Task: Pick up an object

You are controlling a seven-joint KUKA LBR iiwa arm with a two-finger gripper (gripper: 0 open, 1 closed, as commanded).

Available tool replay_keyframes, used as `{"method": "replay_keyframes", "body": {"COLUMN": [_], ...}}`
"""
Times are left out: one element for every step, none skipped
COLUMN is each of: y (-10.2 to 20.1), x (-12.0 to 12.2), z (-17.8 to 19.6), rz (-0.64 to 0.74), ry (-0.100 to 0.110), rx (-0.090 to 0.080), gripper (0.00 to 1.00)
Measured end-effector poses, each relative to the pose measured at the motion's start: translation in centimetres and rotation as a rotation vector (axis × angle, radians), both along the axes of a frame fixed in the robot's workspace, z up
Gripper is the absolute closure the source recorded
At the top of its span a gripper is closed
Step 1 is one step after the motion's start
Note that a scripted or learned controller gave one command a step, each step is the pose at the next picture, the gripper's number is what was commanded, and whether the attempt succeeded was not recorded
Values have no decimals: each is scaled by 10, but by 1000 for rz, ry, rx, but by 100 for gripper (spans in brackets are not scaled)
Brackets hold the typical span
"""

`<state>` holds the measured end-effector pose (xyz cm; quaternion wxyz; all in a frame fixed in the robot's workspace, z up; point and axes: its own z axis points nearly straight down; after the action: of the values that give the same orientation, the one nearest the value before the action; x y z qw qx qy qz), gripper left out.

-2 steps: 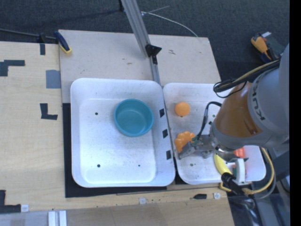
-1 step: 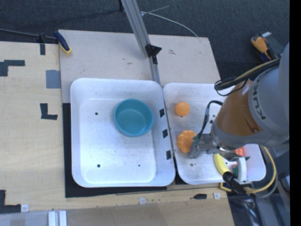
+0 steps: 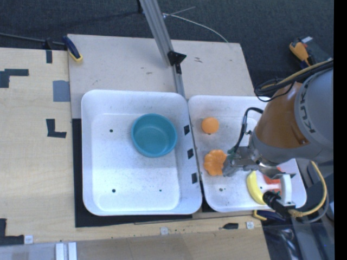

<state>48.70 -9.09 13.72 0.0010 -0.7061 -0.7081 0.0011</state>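
Nearest to us, a yellow object (image 3: 254,184) lies in the right bin (image 3: 227,199). The claw (image 3: 230,164) sits low beside the lumpy orange object (image 3: 214,162); we cannot tell its state, so nothing looks lifted yet. Farther, an orange ball (image 3: 210,125). On the arm (image 3: 293,123) we read "KU".

Glossy white plastic bins (image 3: 97,199), smooth teal plastic bowl (image 3: 154,135), matt wood bench (image 3: 32,156), bare metal pole (image 3: 157,23)
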Motion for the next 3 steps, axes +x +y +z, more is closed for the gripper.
{"method": "replay_keyframes", "body": {"y": [10,10,55], "x": [3,4,41], "z": [54,98,101], "rz": [1,0,4], "ry": [-2,0,2], "rx": [0,-1,0], "gripper": [100,100,100]}}
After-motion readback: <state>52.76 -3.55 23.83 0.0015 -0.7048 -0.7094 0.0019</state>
